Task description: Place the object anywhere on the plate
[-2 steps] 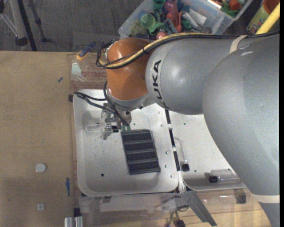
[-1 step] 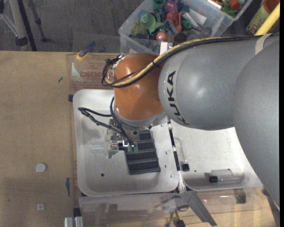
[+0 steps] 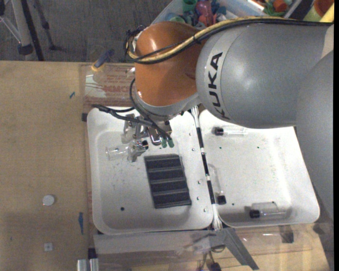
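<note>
**Tan bench under grey carpet, clutter at the top edge**

A tan wooden bench top (image 3: 39, 153) fills the left of the frame, lit evenly, with a small white disc (image 3: 48, 200) lying at lower left. Grey carpeted floor (image 3: 79, 26) runs across the upper left, where pale metal stand legs (image 3: 21, 32) stand. At top centre and top right, a container of brightly coloured items (image 3: 204, 9) sits blurred.
</note>
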Robot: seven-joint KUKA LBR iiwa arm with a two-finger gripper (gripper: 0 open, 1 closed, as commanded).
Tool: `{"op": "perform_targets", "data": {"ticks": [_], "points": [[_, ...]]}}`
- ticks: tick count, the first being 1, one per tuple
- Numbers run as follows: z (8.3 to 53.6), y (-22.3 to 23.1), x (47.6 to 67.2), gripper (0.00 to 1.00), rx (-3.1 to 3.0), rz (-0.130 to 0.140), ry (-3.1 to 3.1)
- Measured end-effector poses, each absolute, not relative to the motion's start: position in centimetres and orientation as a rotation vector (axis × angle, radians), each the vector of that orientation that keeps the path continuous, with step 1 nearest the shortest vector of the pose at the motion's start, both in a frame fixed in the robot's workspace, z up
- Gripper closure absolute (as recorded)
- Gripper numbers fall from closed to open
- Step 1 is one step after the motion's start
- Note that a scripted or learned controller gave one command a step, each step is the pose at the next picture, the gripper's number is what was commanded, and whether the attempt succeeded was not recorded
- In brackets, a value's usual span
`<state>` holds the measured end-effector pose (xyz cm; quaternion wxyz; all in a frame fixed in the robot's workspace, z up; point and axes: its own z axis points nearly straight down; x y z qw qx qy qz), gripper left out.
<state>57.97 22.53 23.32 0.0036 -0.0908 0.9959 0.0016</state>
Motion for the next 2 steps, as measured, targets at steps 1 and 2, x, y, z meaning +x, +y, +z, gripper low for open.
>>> {"op": "perform_targets", "data": {"ticks": [1,2], "points": [[17.8,22.5,55.2,1.0,0.653,0.0,3.074],[22.3,22.6,48.5,1.0,0.08,0.001,3.141]]}}
